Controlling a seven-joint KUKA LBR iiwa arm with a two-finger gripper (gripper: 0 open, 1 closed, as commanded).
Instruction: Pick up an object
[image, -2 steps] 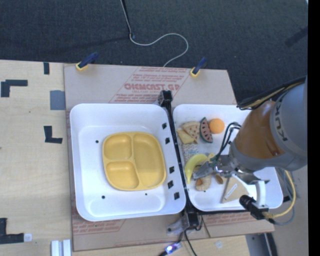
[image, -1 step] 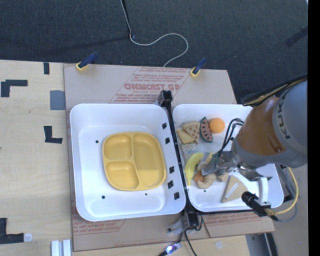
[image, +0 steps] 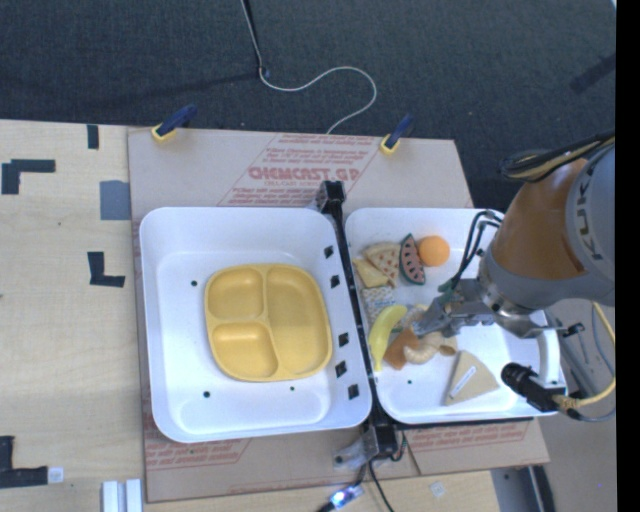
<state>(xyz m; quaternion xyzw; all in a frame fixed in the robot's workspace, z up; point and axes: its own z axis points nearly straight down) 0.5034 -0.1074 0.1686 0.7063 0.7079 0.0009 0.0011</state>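
1. Currently the grey two-finger claw (image: 432, 318) is low in the right-hand shallow white bin (image: 432, 402), over a cluster of small toy food pieces; whether it is open or closed cannot be told from this angle.
2. Likely target: the tan, lumpy plastic food piece (image: 420, 351) just below the claw, with the curved yellow plastic banana (image: 384, 331) touching it on its left side.
3. Handling estimate: hollow moulded plastic, so light, stiff, smooth and probably slippery; not fragile. It may squirt sideways if pinched off-centre.
4. Suggested hold: across the narrow middle of the tan piece, away from the banana.
5. Others in the same bin: pale wedge-shaped cheese toy (image: 471, 381) near the front, small orange ball (image: 433, 250) and red watermelon slice (image: 411, 260) toward the back. The ball would roll.
6. Left-hand white bin (image: 165, 330) holds a yellow divided plastic plate (image: 267, 322); wide and flat, poor for this claw.
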